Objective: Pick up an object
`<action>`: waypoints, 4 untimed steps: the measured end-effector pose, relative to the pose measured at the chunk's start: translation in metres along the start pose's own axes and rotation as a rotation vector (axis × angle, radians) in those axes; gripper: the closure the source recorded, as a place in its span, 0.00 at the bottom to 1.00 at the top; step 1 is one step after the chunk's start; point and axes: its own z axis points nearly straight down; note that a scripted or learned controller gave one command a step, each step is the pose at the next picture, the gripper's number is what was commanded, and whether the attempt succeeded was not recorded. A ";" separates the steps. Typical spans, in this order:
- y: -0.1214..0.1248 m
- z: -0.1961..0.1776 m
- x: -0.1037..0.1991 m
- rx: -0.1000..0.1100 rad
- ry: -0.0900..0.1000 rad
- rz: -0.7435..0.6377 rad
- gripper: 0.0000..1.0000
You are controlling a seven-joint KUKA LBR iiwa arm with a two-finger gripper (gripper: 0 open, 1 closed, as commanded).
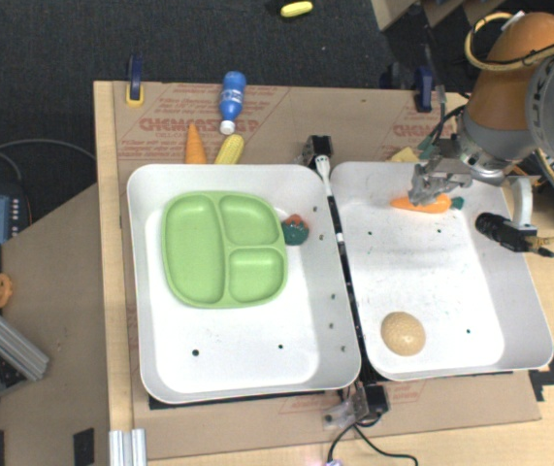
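While a tan, rounded object [404,333] sits alone near the front of the right-hand white bin [509,328], the action is at that bin's far end, where the grey and orange arm [514,76] reaches in from the right. Its tool [439,190] is down over a flat orange object [422,203], touching or just above it; whether the fingers are wide or closed cannot be told. Across the divide, the left bin [228,357] carries a green three-part plate [224,249], with a small red and teal toy [295,228] just beside the plate's right rim. Beyond the bins, a blue and white bottle [231,101], a carrot [194,146] and a yellow piece [229,149] lie on the counter [286,115].
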 end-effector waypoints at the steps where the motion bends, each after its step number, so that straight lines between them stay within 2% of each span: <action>1: 0.018 -0.080 -0.034 -0.016 -0.005 -0.001 1.00; 2: -0.056 -0.074 -0.029 0.000 0.001 0.000 1.00; 3: -0.041 -0.116 0.040 -0.014 -0.001 -0.009 1.00; 4: -0.060 -0.137 0.041 -0.011 -0.001 -0.003 1.00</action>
